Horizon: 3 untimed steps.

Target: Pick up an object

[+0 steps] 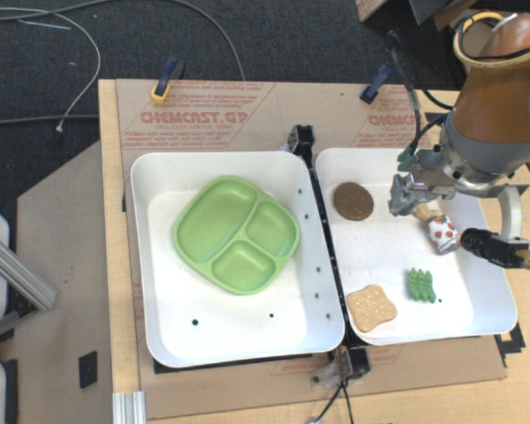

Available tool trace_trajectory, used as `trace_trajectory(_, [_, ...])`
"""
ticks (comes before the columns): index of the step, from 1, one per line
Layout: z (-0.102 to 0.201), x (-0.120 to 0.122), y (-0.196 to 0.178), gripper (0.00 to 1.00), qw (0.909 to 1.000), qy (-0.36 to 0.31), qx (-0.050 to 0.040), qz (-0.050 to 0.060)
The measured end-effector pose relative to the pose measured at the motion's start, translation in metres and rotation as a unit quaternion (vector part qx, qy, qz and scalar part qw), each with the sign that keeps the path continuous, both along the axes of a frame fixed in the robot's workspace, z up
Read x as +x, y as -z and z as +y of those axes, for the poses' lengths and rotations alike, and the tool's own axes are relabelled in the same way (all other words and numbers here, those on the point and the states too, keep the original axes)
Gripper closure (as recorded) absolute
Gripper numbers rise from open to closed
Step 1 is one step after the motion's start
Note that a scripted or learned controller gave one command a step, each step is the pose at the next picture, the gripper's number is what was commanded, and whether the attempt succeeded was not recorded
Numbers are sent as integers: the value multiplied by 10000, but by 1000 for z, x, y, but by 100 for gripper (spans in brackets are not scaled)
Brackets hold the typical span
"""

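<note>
While the arm (pixel 495 87) bends over the right bin (pixel 486 321), its pincer (pixel 412 197) hangs low — grip state unclear.

Green plate (pixel 237 234) — white bins (pixel 159 325) — brown cookie (pixel 353 200)

The arm (pixel 497 87) is showing a rounded grey shell with 1 broad orange band above the wrist. Black cables are running along it, and the metallic grey gripper (pixel 412 198) is carrying small teal fittings.

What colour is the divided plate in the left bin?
Light green, plain with no pattern; the divided plate shows clearly in the camera view, lying in the left bin.
</note>
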State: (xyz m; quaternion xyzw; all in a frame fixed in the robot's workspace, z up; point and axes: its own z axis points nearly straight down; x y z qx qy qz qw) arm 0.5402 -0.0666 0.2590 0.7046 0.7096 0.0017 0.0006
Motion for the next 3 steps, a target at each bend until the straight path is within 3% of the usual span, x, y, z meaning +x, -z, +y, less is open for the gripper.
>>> trace_trajectory(3, [159, -4, 28, 100, 10000, 11, 3, 47])
